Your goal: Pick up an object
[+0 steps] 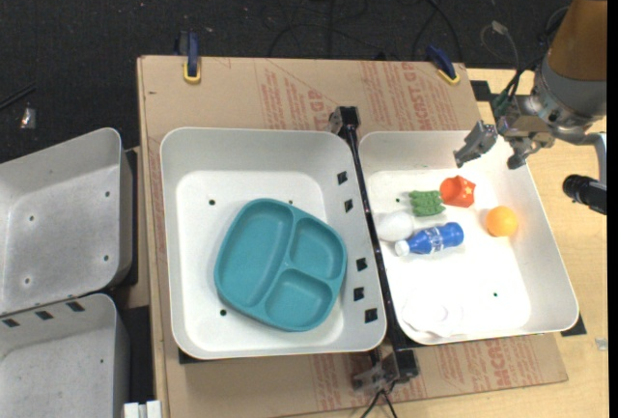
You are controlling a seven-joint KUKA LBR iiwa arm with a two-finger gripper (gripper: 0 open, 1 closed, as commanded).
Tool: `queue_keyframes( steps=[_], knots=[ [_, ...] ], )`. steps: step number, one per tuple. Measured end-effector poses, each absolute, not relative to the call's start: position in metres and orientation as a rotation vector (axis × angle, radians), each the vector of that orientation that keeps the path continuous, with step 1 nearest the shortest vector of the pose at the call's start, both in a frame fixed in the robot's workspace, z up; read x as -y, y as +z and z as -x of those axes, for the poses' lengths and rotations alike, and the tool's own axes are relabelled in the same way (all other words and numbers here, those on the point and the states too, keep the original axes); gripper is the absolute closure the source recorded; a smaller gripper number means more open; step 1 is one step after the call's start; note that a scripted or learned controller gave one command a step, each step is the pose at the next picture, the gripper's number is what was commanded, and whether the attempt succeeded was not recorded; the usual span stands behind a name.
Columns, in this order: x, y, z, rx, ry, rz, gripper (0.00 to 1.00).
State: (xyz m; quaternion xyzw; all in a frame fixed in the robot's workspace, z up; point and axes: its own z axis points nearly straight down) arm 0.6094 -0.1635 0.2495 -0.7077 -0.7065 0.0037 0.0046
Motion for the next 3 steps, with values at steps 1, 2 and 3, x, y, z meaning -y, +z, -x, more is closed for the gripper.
queue_keyframes(
  steps=[1, 2, 3],
  knots=[
    [0.163, 0.257, -0.612, 2.223, 0.001, 2.221, 0.00],
    [0.164, 0.213, -0.607, 2.219, 0.004, 2.220, 0.00],
    [0.165, 0.169, -0.607, 2.218, 0.004, 2.220, 0.00]
  ],
)
